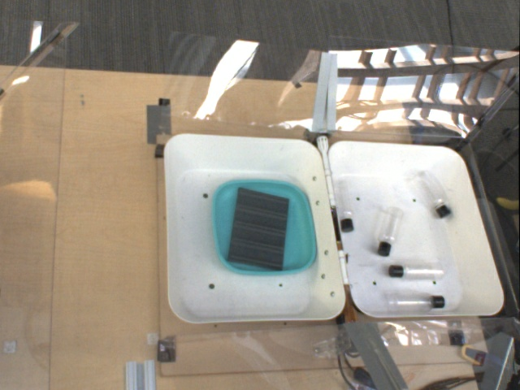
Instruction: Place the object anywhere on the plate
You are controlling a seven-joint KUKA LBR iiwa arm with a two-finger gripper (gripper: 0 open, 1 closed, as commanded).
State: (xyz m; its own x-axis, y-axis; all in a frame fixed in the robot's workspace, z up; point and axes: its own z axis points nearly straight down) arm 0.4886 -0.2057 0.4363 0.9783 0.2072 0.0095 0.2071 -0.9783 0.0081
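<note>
A teal square plate [302,238] with rounded corners lies in the middle of the left white bin [188,287]. A dark grey ribbed rectangular block [259,228] rests flat on the plate, slightly turned, and covers most of its centre. Nothing touches or overlaps the block.
The right white bin [475,287] holds several clear tubes with black caps, among them one near the middle [388,230], one at the back [435,197] and one along the front [414,302]. A metal divider [325,120] runs back from between the bins. Wooden bench surrounds them.
</note>
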